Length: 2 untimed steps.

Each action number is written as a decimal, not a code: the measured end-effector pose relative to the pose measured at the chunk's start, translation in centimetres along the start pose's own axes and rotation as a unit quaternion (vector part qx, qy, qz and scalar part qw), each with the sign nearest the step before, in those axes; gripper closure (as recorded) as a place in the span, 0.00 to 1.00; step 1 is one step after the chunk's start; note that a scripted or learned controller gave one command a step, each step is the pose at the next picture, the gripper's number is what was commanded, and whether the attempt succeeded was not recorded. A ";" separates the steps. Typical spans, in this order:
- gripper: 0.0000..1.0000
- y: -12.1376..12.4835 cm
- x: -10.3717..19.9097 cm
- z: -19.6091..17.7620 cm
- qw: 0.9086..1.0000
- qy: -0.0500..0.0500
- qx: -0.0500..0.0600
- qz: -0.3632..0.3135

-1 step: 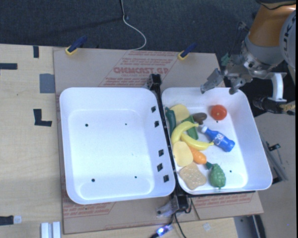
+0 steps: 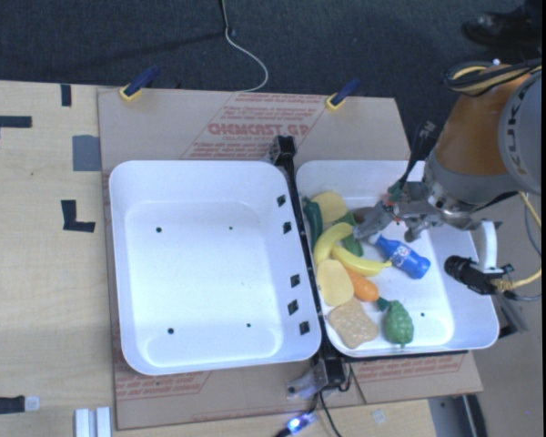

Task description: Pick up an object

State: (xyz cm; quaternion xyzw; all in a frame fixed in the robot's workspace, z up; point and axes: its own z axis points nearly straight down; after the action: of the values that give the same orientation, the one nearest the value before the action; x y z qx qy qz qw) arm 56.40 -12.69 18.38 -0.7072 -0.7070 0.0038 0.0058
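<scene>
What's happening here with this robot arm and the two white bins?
A grey and orange arm reaches in from the right, its gripper low over the right bin, close to a blue bottle and a banana. Toy foods crowd that bin's left side. Nothing is visibly held. The left bin sits beside it.

From my station I saw two bins side by side on the counter (image 2: 36, 271): the left bin (image 2: 200, 262) at frame centre, the right bin (image 2: 455, 326) toward the right. Everything lay in the right bin, crowded against its left wall: a banana (image 2: 338, 247), below it a carrot (image 2: 365, 289), and a cracker (image 2: 353, 323) lower still, with a broccoli piece (image 2: 399, 322) just right of the cracker. A bottle (image 2: 404, 257) lay right of the banana. The pincer (image 2: 380, 223) sat above the bottle, with the arm (image 2: 473, 148) at upper right.
</scene>
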 end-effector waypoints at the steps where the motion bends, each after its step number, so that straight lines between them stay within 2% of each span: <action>1: 0.00 -5.1 -1.4 9.9 1.000 -0.001 -0.002 0.002; 2: 1.00 -4.8 -1.3 8.5 1.000 0.000 -0.005 -0.001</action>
State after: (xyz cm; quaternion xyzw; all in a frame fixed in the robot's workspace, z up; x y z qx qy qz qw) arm 51.49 -13.97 9.98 -0.7068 -0.7074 0.0008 0.0023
